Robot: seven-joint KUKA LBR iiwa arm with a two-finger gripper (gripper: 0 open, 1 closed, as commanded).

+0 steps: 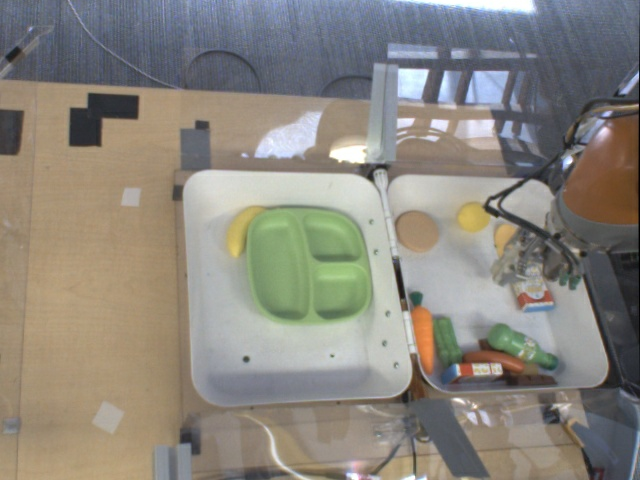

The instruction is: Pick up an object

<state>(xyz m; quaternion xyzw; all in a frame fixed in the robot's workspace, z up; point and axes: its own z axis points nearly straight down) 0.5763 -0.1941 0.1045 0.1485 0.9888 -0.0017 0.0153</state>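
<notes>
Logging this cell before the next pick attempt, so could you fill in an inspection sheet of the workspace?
Surface: wooden bench bearing left bin and right bin.
Job's things: green plate and banana in left bin; carrot, green bottle, brown disc, yellow ball in right bin.
Clutter: small carton beneath gripper.
Grippers: gripper low over right bin's right side.
Cables: black cable at the wrist.
Surroundings: grey carpet.
</notes>
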